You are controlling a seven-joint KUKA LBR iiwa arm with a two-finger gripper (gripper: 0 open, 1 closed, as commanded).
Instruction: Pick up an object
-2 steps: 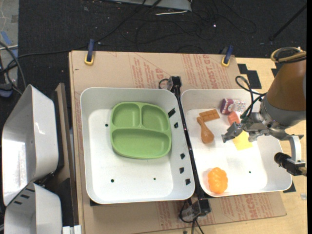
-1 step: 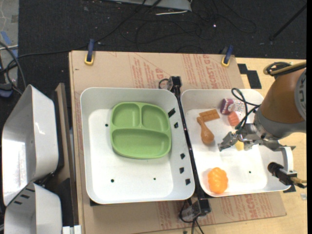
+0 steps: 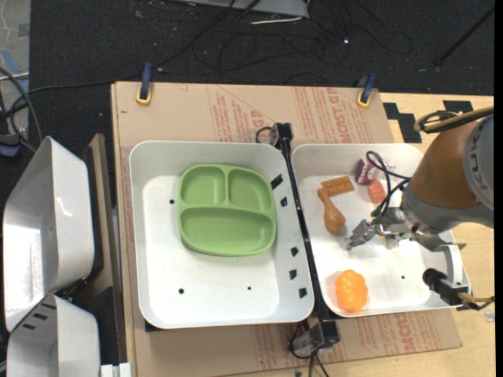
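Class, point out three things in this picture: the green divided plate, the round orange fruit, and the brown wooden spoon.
Green divided plastic plate [image 3: 226, 230]: camera view, floor of its large compartment.
Round orange fruit [image 3: 351, 289]: camera view, its middle.
Brown wooden spoon [image 3: 334, 217]: camera view, its rounded bowl end.

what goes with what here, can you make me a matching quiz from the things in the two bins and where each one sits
Things:
1. green divided plate
2. orange ball-like object
3. brown spoon-shaped piece
4. gripper

Places:
A. front of the right bin, near its lower edge
B. middle of the left bin
C. over the right bin's floor, just right of the brown piece
D. right bin, close to the divider, below a tan block

Pairs: 1-B, 2-A, 3-D, 4-C
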